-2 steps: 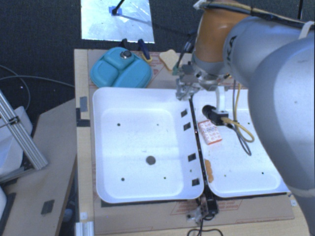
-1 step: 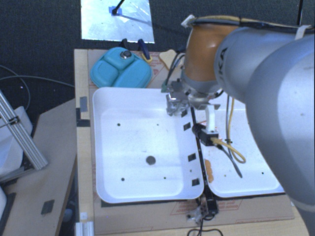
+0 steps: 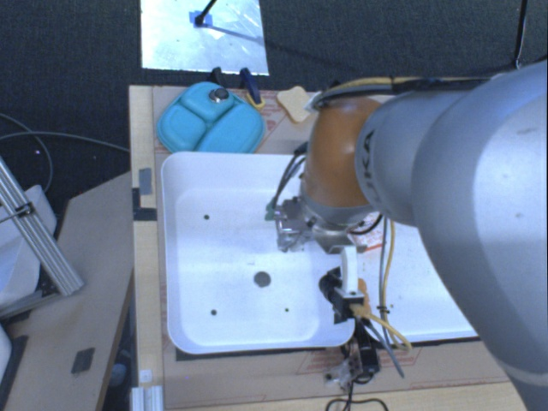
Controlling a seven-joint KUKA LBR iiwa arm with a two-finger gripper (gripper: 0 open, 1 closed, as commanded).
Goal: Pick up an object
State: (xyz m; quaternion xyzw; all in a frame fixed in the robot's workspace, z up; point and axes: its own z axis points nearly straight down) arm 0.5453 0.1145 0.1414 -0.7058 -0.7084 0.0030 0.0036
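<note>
My gripper (image 3: 289, 232) hangs below the orange wrist band, low over the right part of the left white bin (image 3: 184, 229). The wrist and arm cover whatever lies directly under it. A small grey disc (image 3: 262, 279) lies on the left bin's floor, a little below and left of the gripper and apart from it. The big grey arm hides most of the right bin (image 3: 428, 302).
Behind the bins lies a blue divided plate (image 3: 210, 122), with a blue-handled tool (image 3: 251, 85) and a tan piece (image 3: 294, 102) next to it. A shiny sheet (image 3: 202, 24) lies farther back. A metal frame (image 3: 34, 238) stands at the left.
</note>
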